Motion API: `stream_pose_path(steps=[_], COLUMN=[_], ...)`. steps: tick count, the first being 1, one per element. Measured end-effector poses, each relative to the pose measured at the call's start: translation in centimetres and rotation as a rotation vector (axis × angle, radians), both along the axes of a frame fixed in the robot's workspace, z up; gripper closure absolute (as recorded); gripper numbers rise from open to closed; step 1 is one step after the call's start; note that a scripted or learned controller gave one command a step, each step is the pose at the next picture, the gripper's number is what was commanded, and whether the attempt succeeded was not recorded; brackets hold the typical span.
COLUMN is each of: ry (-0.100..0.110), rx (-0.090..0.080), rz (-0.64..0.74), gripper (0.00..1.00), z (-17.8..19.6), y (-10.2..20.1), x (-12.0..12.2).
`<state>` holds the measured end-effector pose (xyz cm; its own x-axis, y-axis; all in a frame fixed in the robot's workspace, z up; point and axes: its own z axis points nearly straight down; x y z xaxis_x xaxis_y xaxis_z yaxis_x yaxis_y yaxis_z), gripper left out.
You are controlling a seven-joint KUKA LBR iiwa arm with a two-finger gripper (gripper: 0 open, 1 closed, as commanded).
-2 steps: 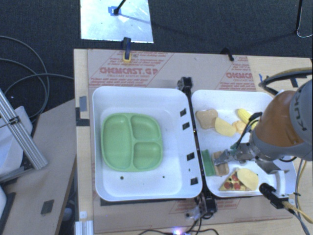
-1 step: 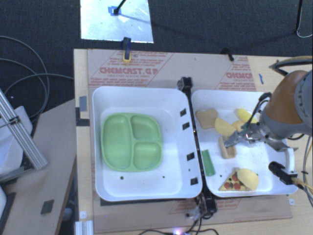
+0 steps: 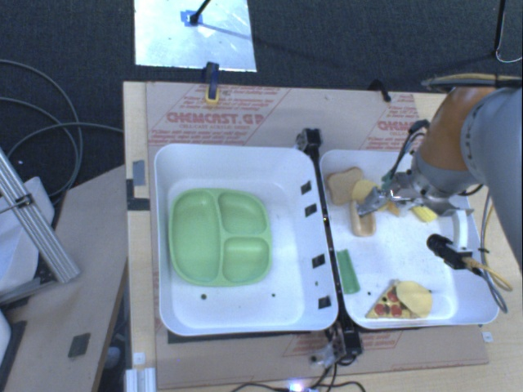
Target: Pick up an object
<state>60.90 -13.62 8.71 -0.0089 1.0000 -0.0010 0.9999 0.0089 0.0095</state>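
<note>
Red block lettering is printed on the tan sheet (image 3: pixel 245 113) that covers the tabletop beneath the two bins. At the far left, beyond the left bin, it reads roughly "CHEMCAST GP". A second, slanted print of it at the far right is cut off by the arm and cannot be read in full.

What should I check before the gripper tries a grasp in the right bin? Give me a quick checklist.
1. Gripper is over the right bin: ok.
2. A target lies under it, the tan bread-like piece: ok.
3. Object held between fingers: not ok, nothing seen there.
4. Finger opening: cannot tell.
5. Neighbours crowd the target, a tan slice and yellow piece close by: not ok.
6. Green divided plate sits apart in the left bin: ok.
</note>
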Motion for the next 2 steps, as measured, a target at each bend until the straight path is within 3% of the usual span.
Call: stream_pose_path(steps=[1,2], ry=[0.004,-0.003], rx=[-0.002,-0.002], rz=[-0.017,-0.012], gripper=[0.0,0.0], z=[0.1,0.1], y=[-7.6,-7.2], x=[-7.8,-12.0])
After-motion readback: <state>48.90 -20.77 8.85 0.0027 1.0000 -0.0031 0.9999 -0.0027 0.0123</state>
